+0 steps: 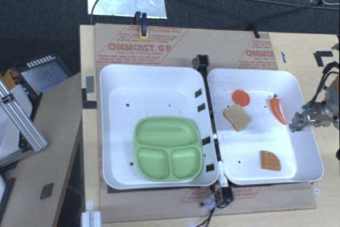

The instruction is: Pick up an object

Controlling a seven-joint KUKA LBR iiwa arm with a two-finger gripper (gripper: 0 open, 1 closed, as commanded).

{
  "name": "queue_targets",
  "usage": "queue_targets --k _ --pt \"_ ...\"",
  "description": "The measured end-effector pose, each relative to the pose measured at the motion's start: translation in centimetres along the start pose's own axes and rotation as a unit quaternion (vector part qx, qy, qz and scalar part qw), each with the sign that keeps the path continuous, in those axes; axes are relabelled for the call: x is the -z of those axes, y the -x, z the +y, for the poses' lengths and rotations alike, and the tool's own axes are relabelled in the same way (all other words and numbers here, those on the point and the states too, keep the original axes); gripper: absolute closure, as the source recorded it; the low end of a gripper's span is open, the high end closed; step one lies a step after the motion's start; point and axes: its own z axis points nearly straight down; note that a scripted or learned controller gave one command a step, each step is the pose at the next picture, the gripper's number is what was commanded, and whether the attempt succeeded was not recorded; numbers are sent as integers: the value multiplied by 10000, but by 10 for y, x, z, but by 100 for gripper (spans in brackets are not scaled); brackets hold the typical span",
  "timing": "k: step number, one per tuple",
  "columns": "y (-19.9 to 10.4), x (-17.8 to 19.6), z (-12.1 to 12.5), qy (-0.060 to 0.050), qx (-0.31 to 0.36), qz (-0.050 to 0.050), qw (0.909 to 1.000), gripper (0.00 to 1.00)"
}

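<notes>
Two shallow white bins sit side by side on the tabletop. The right bin holds four small objects: one orange carrot-shaped piece, one round red-orange disc, one tan bread-like slice and one orange-brown wedge. The carrot-shaped piece lies with its long axis running roughly top to bottom of the view, slightly slanted, its darker stem end toward the far wall and its tapered tip toward the near right. The disc lies flat, just beyond the bread-like slice; the slice is pale tan with a squarish outline. The wedge rests apart from the others, near the front right of the bin. The left bin holds one green divided plate with three compartments. The hand sits at the right wall of the right bin, just beside the carrot's tip; whether it is released or clenched cannot be told, and nothing is seen within it
</notes>
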Motion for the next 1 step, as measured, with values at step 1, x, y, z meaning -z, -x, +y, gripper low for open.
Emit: queue_targets --k 1 --pt "1 43 4 -4 3 2 10000 100"
